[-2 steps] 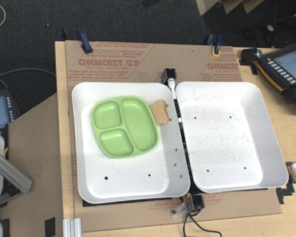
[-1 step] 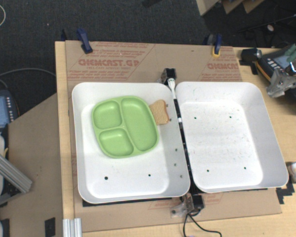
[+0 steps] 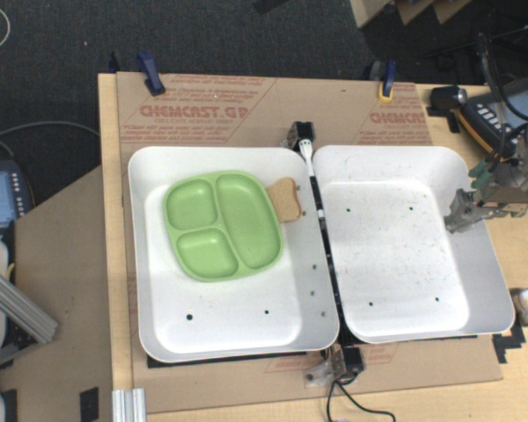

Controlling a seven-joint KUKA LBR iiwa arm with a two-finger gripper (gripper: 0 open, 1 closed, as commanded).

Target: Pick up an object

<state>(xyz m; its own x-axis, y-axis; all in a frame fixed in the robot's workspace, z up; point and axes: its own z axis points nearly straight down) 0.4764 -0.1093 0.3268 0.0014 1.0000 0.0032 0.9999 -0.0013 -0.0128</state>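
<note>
Green divided plate [image 3: 223, 225]: three compartments, lying flat in the upper part of the left bin [image 3: 158, 323], tilted slightly out of line with the bin walls. Nothing is seen in its compartments.

Tan flat piece [image 3: 285, 200]: roughly rectangular with rounded corners, resembling a slice of toast or a cork pad; which of these cannot be told. It lies on the left bin's floor, touching the plate's upper right rim and close to the bin's right wall.

Left bin: white, shallow, rounded corners, a few small dark dots on its floor.

Right bin [image 3: 396, 306]: white, shallow, set just beside the left bin with rims meeting along the centre line; floor speckled with small dark marks.

Gripper [image 3: 462, 214]: at the right bin's right wall, over the sloping side, well apart from the plate and the tan piece. It is seen as grey, blurred shapes pointing down and leftward; whether it is spread or closed cannot be told. Nothing is seen held by it.

Bench board [image 3: 202, 108]: brown sheet with red printed lettering, under both bins.

Blue clamp [image 3: 150, 73]: on the board's far edge, left side.

Yellow-and-blue clamp [image 3: 386, 82]: on the far edge, right side.

Black fitting [image 3: 301, 134]: at the far end of the seam between the bins.
</note>
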